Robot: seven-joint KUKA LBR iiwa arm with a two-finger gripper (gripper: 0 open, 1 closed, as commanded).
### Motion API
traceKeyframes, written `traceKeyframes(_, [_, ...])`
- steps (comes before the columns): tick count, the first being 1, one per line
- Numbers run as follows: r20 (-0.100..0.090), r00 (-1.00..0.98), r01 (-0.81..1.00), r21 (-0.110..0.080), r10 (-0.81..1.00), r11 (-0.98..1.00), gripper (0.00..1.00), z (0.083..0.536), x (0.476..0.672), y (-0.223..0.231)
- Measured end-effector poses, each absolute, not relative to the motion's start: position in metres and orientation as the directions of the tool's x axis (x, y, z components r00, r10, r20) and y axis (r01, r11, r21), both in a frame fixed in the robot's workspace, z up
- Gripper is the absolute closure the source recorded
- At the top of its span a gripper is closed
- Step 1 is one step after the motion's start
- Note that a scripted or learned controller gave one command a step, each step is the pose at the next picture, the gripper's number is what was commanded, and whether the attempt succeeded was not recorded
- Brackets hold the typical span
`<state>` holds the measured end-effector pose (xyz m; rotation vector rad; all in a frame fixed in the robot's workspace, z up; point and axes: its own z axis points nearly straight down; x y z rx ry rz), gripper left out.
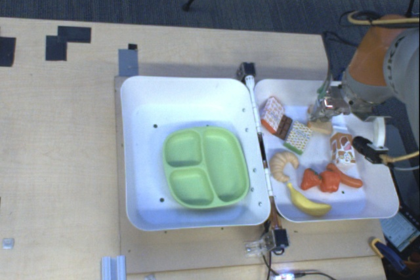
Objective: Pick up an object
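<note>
A yellow banana (306, 200) lies at the near edge of the right bin (387, 203), with an orange carrot (331, 179) and a croissant (283, 164) just behind it. A little snack bag (342, 149) sits beside them. Farther back are small boxes (283, 124). The gripper (323, 108) hangs low over that far part (I cannot tell its state). The left bin (134, 141) holds a green tray (205, 167).

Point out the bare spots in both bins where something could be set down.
Left bin: white floor rings the green divided plate, widest along the far wall. Right bin: crowded around the croissant, banana and gripper; only the near right corner looks bare.
</note>
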<state>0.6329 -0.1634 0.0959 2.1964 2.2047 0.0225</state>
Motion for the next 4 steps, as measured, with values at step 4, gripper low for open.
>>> traceKeyframes(4, [-0.002, -0.005, 1.000, 0.006, 1.000, 0.005, 1.00, 0.180, 0.670, -0.206])
